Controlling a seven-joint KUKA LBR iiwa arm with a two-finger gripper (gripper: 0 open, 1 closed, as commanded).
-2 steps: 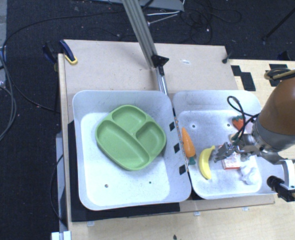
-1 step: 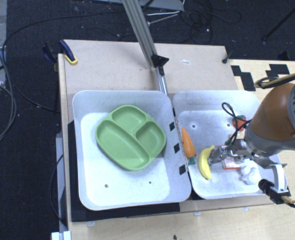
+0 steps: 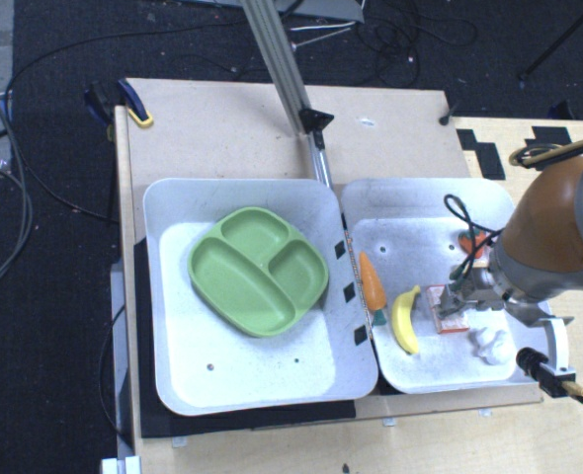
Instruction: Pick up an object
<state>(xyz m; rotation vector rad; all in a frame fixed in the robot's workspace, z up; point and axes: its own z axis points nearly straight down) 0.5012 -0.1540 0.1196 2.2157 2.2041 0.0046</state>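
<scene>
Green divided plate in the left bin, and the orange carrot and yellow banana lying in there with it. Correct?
Not quite. The camera view shows the green three-compartment plastic plate in the left white bin, but the orange carrot and yellow banana lie in the right white bin.

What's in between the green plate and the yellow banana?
The camera view shows an orange carrot lying between the green plate and the banana, by the right bin's left wall.

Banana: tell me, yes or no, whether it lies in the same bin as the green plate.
No. The banana lies in the right bin beside the carrot, while the green plate sits in the left bin.
</scene>
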